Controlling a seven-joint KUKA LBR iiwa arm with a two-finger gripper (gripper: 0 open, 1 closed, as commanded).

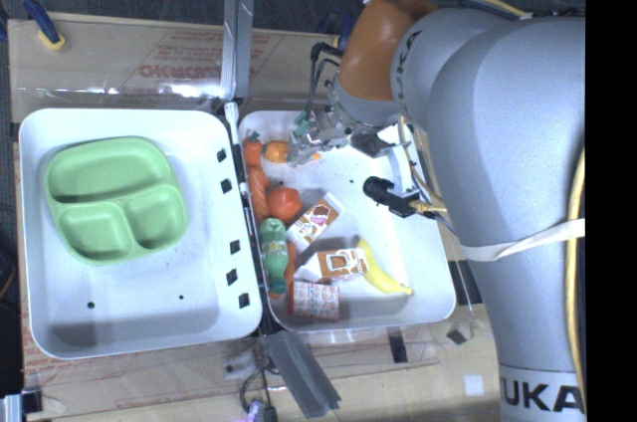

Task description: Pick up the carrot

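1. Arm (498,161), grey with orange band, fills the right side and reaches left over the right bin's top edge.
2. Left bin (60,311): white, shallow, holds a green tray (114,199) with three compartments, sitting in its upper left part.
3. Right bin (428,271): white, touching the left bin along a shared wall. All loose items sit in it, mostly packed against its left wall.
4. Gripper (311,139) sits low at the right bin's top left, pointing down-left. Fingers are small and blurred against the clutter; can't tell how wide they stand or whether anything is between them.
5. Carrot (258,190): long, orange, lying along the right bin's left wall, running top to bottom. Just below-left of the gripper, apart from it as far as I can see.
6. Banana (381,275): yellow, lower right of the item cluster, next to a brown-and-white packet (341,263).
7. Second packet (315,220), white with a brown print, tilted, mid-bin beside the tomato.
8. Pink-and-white packet (316,301) at the bin's bottom edge.
9. Green vegetable (274,251) along the left wall, below the carrot.
10. Tomato (284,202): red, round, touching the carrot's right side.
11. Orange (276,151): small, round, near the top, just left of the gripper tip.
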